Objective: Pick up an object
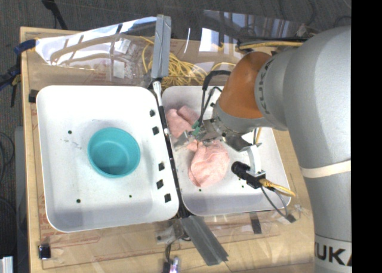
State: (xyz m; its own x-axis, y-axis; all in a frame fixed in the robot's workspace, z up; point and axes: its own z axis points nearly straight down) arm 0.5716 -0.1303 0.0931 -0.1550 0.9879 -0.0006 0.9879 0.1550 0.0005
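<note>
While the arm (298,98) reaches in from the right, two shallow white bins sit side by side on the wooden bench (89,245). Left bin (54,164): a teal bowl (114,152) stands upright near its middle, mouth up, well apart from everything else. A grey divider rail (162,45) runs from 12 o'clock toward 6 o'clock between the bins, with yellow cable (179,68) coiled on the bench at 12 o'clock from the right bin.

Right bin (274,164): two soft pink objects lie in its left half. The smaller pink piece (178,119) rests against the bin's left wall, at about 10 o'clock from the gripper. The larger pink lump (209,164), the nearest candidate for picking, lies just below the gripper (202,136), at about 6 o'clock from it; its upper end seems to meet the fingertips. Its long axis runs roughly from 1 o'clock to 7 o'clock, with the broader end toward 1 o'clock. Whether the fingers are spread or pressed together cannot be told, since the wrist and its fittings crowd that spot, and no object is plainly seen between them.

An orange band (242,86) sits above the wrist. A black fitting with a yellow cable (262,181) lies at 3 o'clock from the larger lump, close beside it. The arm's grey body covers the bin's right side.
</note>
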